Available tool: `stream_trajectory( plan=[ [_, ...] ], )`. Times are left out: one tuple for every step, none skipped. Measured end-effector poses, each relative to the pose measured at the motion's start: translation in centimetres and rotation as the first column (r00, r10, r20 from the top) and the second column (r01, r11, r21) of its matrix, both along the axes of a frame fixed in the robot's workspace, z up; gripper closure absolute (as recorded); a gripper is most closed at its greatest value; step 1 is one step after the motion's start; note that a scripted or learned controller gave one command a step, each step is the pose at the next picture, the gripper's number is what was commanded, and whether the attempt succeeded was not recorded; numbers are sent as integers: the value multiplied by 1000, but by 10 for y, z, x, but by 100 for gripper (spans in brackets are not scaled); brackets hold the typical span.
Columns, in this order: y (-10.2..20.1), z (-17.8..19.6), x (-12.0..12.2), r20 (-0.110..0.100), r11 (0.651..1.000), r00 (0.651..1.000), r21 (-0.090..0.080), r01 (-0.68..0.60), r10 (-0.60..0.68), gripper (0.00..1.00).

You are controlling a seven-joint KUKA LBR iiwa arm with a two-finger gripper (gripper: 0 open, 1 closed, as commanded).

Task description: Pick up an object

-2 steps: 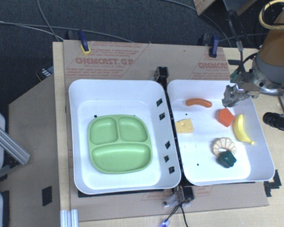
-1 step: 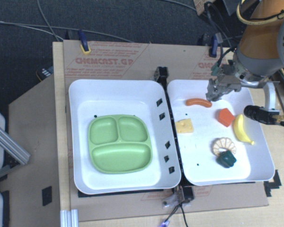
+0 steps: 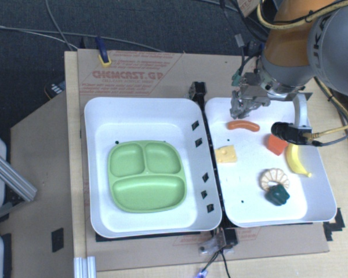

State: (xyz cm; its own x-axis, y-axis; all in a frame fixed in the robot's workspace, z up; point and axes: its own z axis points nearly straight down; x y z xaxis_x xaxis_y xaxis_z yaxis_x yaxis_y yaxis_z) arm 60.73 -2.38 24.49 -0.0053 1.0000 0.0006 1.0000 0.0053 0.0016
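The right bin [image 3: 313, 207] holds several small items: an orange-red sausage [image 3: 244, 125], a yellow cheese wedge [image 3: 225, 154], an orange-red block [image 3: 276, 143], a yellow banana [image 3: 297, 160], and a tan shell-like piece [image 3: 275, 178] with a dark teal object [image 3: 278, 196] beside it. My gripper [image 3: 242, 108] hangs at the back of the right bin, just above and behind the sausage, pointing down. Nothing shows between its fingers.
The left bin [image 3: 98, 120] carries a green divided plate [image 3: 147, 175]. Black clips line the seam between the bins. A black cylinder with a cable [image 3: 292, 132] juts over the right bin near the block. Cardboard lies under both bins.
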Motion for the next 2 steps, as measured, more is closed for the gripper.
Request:
stream_trajectory(
  plan=[
    [51, -15, 9, -2, 1000, 1000, 1, -1, 1, 100],
    [101, -16, 34, 1, 1000, 1000, 2, -1, 1, 100]
  ],
)
